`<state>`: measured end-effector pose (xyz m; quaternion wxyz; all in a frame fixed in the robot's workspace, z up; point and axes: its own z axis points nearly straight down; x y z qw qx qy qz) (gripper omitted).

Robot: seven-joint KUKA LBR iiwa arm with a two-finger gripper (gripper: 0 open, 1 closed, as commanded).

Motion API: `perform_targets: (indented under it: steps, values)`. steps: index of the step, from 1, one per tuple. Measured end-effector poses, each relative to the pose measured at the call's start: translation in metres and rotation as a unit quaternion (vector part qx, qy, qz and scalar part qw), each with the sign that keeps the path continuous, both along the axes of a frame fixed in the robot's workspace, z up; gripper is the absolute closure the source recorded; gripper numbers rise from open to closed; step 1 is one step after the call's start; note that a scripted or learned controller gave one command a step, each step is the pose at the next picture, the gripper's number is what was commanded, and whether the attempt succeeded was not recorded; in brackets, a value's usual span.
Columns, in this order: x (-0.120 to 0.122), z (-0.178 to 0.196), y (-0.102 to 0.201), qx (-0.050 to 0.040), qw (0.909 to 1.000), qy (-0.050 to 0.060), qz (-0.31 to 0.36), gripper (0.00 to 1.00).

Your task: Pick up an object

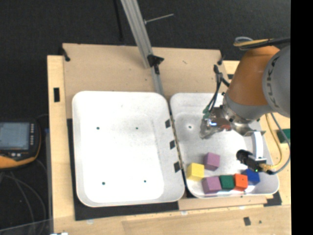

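Seen from above, a grey arm [266, 82] with an orange band reaches in from the right, its wrist bent down over the right white bin [188, 106]. The jaws [210, 127] hang above bare bin floor; whether they are apart or together cannot be told. Below them lie a purple cube [212, 160], a yellow cube [196, 171], and a row of purple [212, 184], green [227, 182], orange [241, 181] and blue [253, 176] cubes.

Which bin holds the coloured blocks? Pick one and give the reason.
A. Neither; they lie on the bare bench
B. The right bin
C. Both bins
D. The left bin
B. The yellow block, two purple blocks, green block, orange block and blue block all sit in the near part of the right bin, below the gripper.
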<state>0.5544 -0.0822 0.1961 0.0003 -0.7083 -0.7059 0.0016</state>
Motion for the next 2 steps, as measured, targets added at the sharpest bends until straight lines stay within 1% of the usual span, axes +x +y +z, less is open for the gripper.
perform_targets:
  steps: [1,2]
  values:
    - [-0.014,0.001,0.089,0.0026,1.0000,-0.001,0.006,1.00]
    - [-0.005,0.000,0.153,0.0022,1.0000,-0.002,0.007,1.00]
